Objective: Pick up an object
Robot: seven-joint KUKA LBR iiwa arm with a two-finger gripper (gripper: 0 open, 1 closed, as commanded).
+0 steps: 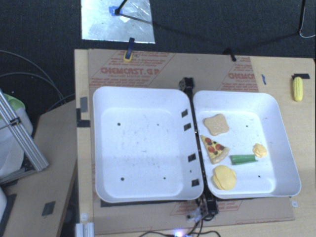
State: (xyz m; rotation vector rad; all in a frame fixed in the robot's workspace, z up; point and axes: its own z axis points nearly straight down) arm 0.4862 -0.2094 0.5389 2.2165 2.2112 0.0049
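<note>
Nothing has yet been picked: toy food, a pizza slice (pixel 214 148) among it, is seen in the right bin (pixel 276 132), frame centre-right. A descent over one piece is called for.

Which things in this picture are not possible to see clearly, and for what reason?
- Small yellow piece in the right bin, camera view: too small and blurred to identify.
- Yellow round item: its surface detail is blurred.
- Green-topped object at the left edge: cut off by the frame and partly behind a metal rail.
</note>
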